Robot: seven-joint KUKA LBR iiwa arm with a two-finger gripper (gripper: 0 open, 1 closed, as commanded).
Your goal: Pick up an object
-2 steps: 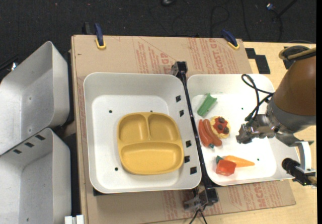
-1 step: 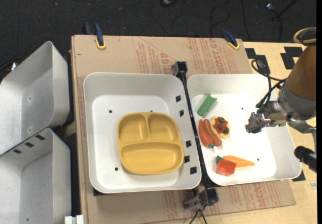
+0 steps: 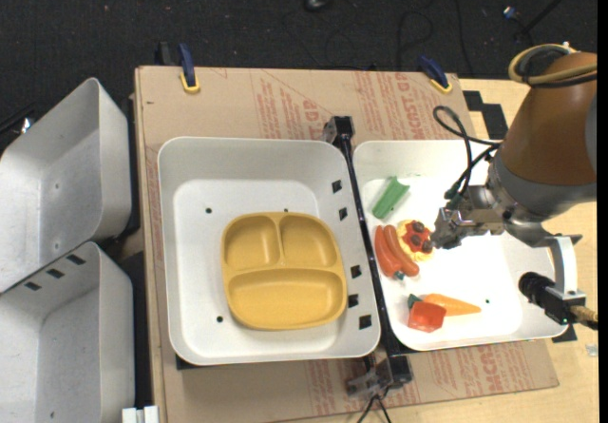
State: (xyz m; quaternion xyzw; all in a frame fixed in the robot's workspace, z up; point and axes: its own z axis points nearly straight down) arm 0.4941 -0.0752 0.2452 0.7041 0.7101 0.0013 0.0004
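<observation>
Bench seen from above at a slant: two white bins sit side by side on a brown board. The left bin (image 3: 185, 221) holds a yellow tray (image 3: 283, 271) with three compartments, lying flat near the bin's middle. The right bin (image 3: 494, 326) holds the small toy items.

In the right bin, a green piece (image 3: 390, 197) lies tilted near the top left. Below it, a pair of red sausages (image 3: 395, 252) lies beside the divider between the bins, angled down to the right. Just right of the sausages sits a small red and yellow item (image 3: 416, 239), too small to make out well. Lower down, an orange carrot (image 3: 450, 304) points right, and a red piece (image 3: 427, 317) touches its left end.

The arm (image 3: 551, 141) comes in from the right, grey with an orange band, and reaches over the right bin. Its gripper (image 3: 445, 231) hangs low just beside the small red and yellow item, on its right side, perhaps touching it. Dark fingers and cables blur together there, so whether the fingers are spread or closed cannot be told, and nothing can be seen clearly held between them. The sausages, carrot, green piece and red piece all lie apart from the gripper on the bin floor.
</observation>
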